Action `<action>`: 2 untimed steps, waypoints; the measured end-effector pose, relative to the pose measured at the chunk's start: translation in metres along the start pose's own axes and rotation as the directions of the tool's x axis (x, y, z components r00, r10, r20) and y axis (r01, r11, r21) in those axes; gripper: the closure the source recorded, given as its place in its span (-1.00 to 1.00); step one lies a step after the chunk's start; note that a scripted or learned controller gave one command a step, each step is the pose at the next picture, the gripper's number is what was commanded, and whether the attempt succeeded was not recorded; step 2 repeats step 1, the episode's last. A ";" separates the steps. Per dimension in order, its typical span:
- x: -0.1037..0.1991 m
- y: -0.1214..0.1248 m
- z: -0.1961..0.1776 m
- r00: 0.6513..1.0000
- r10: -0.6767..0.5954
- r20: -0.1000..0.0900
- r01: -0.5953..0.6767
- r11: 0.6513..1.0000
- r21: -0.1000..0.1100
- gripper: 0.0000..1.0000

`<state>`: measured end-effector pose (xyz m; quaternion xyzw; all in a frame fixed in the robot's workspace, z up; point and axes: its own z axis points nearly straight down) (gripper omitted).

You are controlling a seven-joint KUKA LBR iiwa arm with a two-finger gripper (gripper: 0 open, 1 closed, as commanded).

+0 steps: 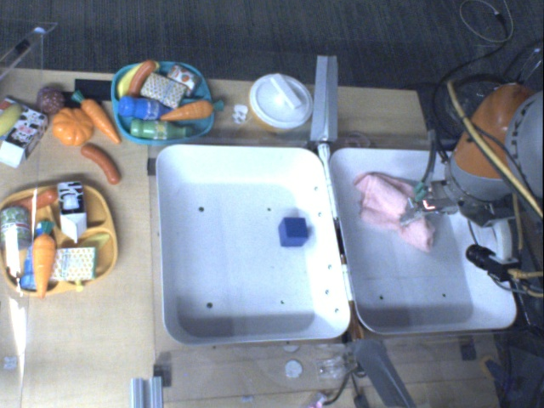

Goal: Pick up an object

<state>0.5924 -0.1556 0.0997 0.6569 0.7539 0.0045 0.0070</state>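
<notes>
A pink crumpled cloth [387, 206] lies in the right bin [442, 304], toward its back left. My gripper [420, 213] is down at the cloth's right end, touching or just over its lower right corner. The arm's grey wrist and orange band [489, 134] come in from the right above it. A small blue cube [293, 230] sits alone near the middle right of the left bin [212, 304].
Left of the bins are a yellow tray [100, 219] and a blue bowl [161, 100] of toy food, plus loose toy carrots, a pumpkin and a sausage. A white lidded bowl [280, 100] stands behind the left bin. Cables hang at the right.
</notes>
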 end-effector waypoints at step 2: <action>0.076 0.030 -0.087 0.999 -0.039 -0.006 0.040 0.999 0.017 1.00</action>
